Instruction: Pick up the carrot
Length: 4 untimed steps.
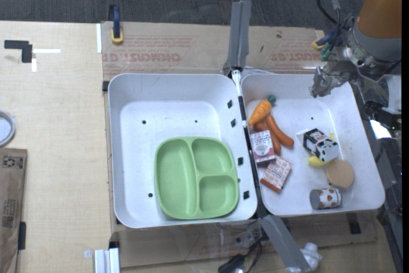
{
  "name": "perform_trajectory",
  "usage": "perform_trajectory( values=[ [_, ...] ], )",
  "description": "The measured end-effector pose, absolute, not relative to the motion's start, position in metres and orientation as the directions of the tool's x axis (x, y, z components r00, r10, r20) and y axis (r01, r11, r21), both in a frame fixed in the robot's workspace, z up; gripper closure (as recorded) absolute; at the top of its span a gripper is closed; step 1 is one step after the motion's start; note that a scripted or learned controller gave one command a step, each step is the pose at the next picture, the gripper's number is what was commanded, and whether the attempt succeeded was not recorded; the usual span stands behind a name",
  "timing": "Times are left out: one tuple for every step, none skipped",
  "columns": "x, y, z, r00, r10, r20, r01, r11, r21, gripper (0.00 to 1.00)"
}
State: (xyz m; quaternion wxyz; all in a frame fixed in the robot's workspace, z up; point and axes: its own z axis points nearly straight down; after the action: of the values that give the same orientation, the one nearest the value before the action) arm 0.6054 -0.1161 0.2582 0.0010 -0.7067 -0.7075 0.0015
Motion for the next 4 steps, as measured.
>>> perform_trajectory(
  values=[
    [0.620,-0.096,0.141,-0.027,1.000,0.000,1.000,0.027,-0.005,0.00],
    [0.659,-0.102,0.092,-0.044,0.999,-0.001,0.999,0.044,0.000,0.00],
    [0.659,-0.103,0.101,-0.044,0.999,-0.002,0.999,0.044,0.001,1.00],
    [0.581,-0.173,0.169,-0.045,0.999,-0.001,0.999,0.045,-0.002,1.00]
  ],
)
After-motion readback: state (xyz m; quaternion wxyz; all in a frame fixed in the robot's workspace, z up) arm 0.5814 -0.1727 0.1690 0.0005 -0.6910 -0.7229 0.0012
